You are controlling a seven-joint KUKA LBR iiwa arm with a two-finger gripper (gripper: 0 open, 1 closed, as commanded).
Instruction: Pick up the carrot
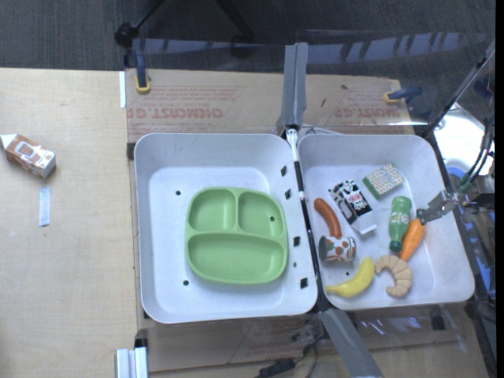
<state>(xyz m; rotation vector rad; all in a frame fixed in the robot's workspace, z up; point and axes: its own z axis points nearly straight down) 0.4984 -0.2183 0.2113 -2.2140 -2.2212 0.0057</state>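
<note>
A: State the carrot's position and orientation.

B: The carrot [410, 240] lay in the right bin [441, 286], near its right wall. Its long axis ran steeply, tilted a little from vertical in the view: the upper end pointed up and right, the lower end down and left. A green bottle [398, 217] lay just beside it on the left, touching or nearly touching along the upper half. A croissant [396, 275] sat just below the carrot's lower end.

A: Clearance around it?

B: Bare bin floor lay to the carrot's right, between it and the right wall. The left side was crowded: bottle, then a black-and-white carton [351, 203], a sausage [327, 216], a small cup [339, 249] and a banana [353, 279] near the front rim. A green-patterned pad [383, 180] lay toward the back wall.

A: End effector status?

B: The end effector [435, 209] stood at the bin's right edge, just above and right of the carrot's upper end. Whether its tips were apart or together could not be told. Nothing was seen clamped.

A: Left bin?

B: The left bin [157, 211] held a green divided plate [236, 236], with open floor on all sides. A small box [30, 156] lay on the bench [63, 290], well apart on the left.
</note>
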